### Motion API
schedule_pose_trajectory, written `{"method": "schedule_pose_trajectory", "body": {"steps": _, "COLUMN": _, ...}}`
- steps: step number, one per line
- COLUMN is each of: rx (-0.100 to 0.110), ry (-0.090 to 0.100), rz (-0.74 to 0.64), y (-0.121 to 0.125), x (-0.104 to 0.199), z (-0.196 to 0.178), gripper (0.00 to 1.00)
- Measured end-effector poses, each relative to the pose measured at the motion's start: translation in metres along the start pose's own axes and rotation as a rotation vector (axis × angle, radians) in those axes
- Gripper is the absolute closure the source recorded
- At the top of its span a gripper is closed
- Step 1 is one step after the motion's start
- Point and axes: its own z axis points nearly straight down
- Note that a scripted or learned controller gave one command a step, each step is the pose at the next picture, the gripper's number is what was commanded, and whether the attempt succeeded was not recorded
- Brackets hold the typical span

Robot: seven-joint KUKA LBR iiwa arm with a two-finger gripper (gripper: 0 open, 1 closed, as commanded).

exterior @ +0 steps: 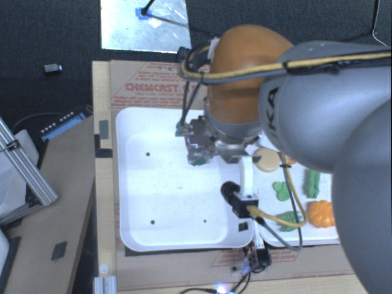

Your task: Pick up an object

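Gripper (199, 146) hovering over left bin (131, 164), toward its far right corner; finger state impossible to tell. Objects lying in right bin (324, 241): orange piece (321, 214) and green pieces (312, 182) near the front edge, tan piece (267, 160) beside the dividing rim. Nearest candidate, tan piece, sitting rightward of gripper, across that rim.

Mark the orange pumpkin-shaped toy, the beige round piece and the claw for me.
orange pumpkin-shaped toy (321, 214), camera view, its top.
beige round piece (267, 160), camera view, its middle.
claw (198, 157), camera view, its tip.
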Motion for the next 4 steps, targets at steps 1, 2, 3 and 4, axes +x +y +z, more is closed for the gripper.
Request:
{"method": "schedule_pose_trajectory", "body": {"steps": 1, "rx": -0.023, "ry": 0.004, "rz": 0.002, "y": 0.074, "x": 0.030, "z": -0.141, "gripper": 1.00}}
{"method": "schedule_pose_trajectory", "body": {"steps": 2, "rx": -0.007, "ry": 0.000, "rz": 0.003, "y": 0.070, "x": 0.060, "z": -0.154, "gripper": 1.00}}
{"method": "schedule_pose_trajectory", "body": {"steps": 3, "rx": -0.009, "ry": -0.001, "rz": 0.008, "y": 0.118, "x": 0.058, "z": -0.169, "gripper": 1.00}}
{"method": "schedule_pose_trajectory", "body": {"steps": 4, "rx": 0.003, "ry": -0.003, "rz": 0.009, "y": 0.057, "x": 0.042, "z": -0.120, "gripper": 1.00}}
